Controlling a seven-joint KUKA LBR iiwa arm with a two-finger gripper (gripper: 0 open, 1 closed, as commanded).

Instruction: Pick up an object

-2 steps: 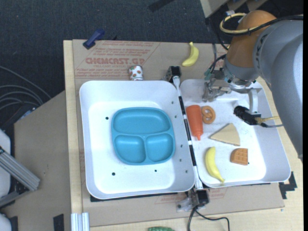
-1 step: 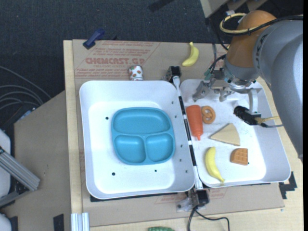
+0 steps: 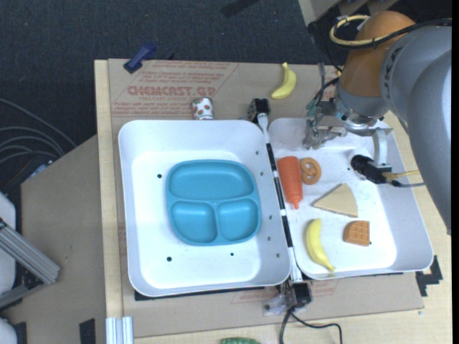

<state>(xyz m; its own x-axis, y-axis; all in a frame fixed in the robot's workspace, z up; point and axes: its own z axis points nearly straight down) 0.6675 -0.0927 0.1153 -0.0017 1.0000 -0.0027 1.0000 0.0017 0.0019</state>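
While arm (image 3: pixel 401 63) reaches in from right — gripper (image 3: pixel 320 136) low over right bin (image 3: pixel 409 253)

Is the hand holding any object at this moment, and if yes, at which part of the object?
Nothing is held. The hand hangs over the far end of the right bin, above the pretzel, with no object between its fingers.

Two white bins sit side by side on a bench. The left bin (image 3: pixel 136 192) holds a blue divided plate (image 3: pixel 213 200) at its centre. The right bin (image 3: pixel 401 228) holds an orange carrot (image 3: pixel 289 180) along its left wall, a pretzel (image 3: pixel 310 170) just beside it, a cheese wedge (image 3: pixel 337 200), a waffle piece (image 3: pixel 357 233) and a banana (image 3: pixel 316 244) toward the lower edge. The arm (image 3: pixel 401 63) comes in from the upper right, its gripper (image 3: pixel 320 133) over the right bin's upper left corner. A second banana (image 3: pixel 285 83) lies on the bench above the bins.
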